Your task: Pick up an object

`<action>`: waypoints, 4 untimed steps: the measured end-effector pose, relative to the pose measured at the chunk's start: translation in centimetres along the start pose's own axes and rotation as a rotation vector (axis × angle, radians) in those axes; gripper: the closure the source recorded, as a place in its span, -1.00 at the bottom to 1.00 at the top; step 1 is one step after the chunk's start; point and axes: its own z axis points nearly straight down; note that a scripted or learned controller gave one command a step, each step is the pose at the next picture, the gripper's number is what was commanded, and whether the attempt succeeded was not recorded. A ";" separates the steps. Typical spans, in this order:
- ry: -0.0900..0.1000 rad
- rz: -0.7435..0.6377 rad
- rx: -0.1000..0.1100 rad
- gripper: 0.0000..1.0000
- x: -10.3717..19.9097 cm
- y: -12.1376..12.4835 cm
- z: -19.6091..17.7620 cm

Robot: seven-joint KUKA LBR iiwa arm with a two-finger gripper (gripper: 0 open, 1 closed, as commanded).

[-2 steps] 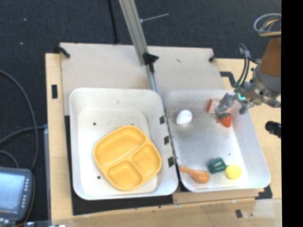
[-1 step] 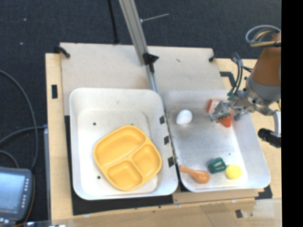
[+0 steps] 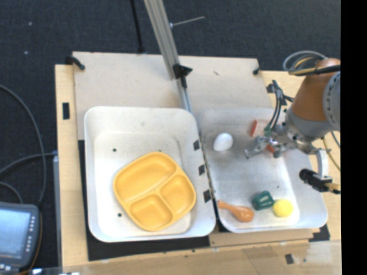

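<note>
The camera view looks down on a table [image 3: 132, 85] of pale board that carries two shallow white bins side by side. The left bin [image 3: 103, 125] sits toward the table's left edge and holds a yellow divided tray [image 3: 153, 190], which lies tilted on the bin floor, nearer the bin's front edge than its back. The right bin [image 3: 241, 173] lies against the left bin's right wall and reaches toward the table's right edge.

In the right bin, a white egg-shaped object [image 3: 223, 141] rests near the bin's back left corner. Along the front edge lie three things in a row: an orange spoon-like object [image 3: 236, 211] near the front left corner, a green block [image 3: 262, 200] just right of it, and a yellow ball [image 3: 282, 208] touching or just beside the block, toward the front right corner. A small red piece [image 3: 253, 128] shows near the bin's back edge, right of the white object.

The grey arm with its orange band [image 3: 312, 99] reaches in over the table's right edge. The pincer [image 3: 259, 148] is low over the right bin's middle, between the white object and the bin's right wall, well apart from the front row. Its dark fingers blur together, so I cannot tell their spread; nothing is visible between them.

A slanted metal post [image 3: 163, 30] rises from the table's back.
</note>
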 end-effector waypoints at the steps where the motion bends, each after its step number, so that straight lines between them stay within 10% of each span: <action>1: -0.002 0.002 -0.004 -1.00 -0.1 0.0 1.9; 2: -0.002 0.004 -0.009 1.00 -0.2 0.1 0.6; 4: -0.001 -0.005 -0.013 1.00 0.5 1.7 -10.0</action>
